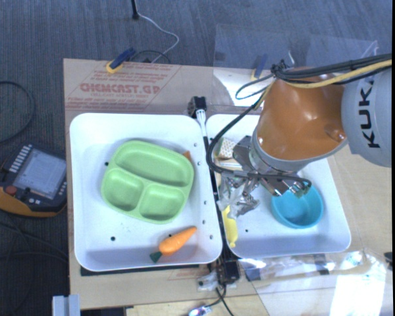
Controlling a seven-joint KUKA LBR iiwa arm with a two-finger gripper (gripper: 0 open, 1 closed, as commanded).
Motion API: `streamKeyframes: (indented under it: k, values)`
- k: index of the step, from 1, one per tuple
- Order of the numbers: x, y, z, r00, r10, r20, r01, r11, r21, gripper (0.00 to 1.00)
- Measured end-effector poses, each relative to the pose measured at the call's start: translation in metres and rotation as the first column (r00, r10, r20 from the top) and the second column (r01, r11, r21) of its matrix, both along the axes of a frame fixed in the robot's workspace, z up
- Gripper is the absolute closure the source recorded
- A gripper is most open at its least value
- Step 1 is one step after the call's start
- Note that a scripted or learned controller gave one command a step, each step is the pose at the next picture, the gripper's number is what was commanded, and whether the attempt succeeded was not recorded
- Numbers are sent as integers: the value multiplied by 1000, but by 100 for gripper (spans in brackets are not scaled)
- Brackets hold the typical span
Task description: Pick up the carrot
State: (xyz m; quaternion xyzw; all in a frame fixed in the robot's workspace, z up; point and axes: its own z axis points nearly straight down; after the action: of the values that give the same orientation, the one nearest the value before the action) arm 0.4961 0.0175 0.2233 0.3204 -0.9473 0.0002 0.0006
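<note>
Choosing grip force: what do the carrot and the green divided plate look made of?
The carrot looks like a moulded plastic toy: even orange, faint sheen, dark green stub. The green divided plate looks like smooth matte plastic, one uniform colour with rounded compartment ridges. Both are guesses from appearance.

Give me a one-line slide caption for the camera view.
End effector over the right bin near a blue bowl; carrot lies in the left bin below a green plate.

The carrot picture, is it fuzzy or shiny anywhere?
In the camera view, the carrot looks a bit soft but easy to see, with a faint shadow under it in the left bin. The orange band on the arm has a pale shiny patch. The gripper is a blurry metal tangle.
</note>
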Motion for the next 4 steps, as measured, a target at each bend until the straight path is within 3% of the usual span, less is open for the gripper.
streamKeyframes:
  k: [1, 2, 3, 4]
  values:
    - [46, -24, 143, 860, 510, 12, -510, 860, -2, 100]
    - [19, 50, -35, 780, 626, -7, -626, 780, 14, 100]
    - [40, -17, 27, 493, 870, 5, -870, 493, 0, 100]
    - [23, -114, 137, 339, 941, 3, -941, 339, -10, 100]
